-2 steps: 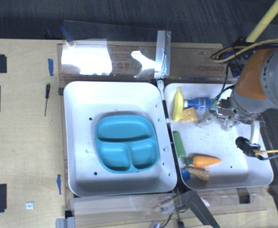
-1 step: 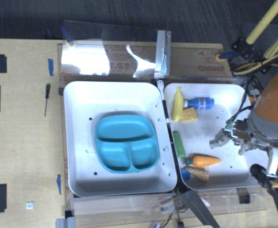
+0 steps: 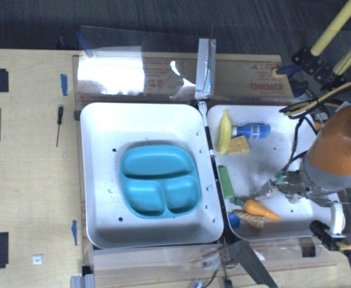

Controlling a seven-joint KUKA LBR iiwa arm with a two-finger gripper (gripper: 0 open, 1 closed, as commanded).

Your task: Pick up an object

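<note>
Inside the left bin (image 3: 97,161) lies a blue divided tray (image 3: 160,180). Rightward, the right bin (image 3: 283,116) holds a banana (image 3: 224,132), a blue bottle (image 3: 251,131), a green marker (image 3: 226,182) and a carrot (image 3: 261,209). Just right of the carrot hangs the gripper (image 3: 275,185), whose state I cannot tell.

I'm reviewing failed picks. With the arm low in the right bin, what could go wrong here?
1. The carrot, green stick and a brown item lie crowded together, so the tool may nudge rather than grip one.
2. These sit near the right bin's wall, which may block the approach.
</note>
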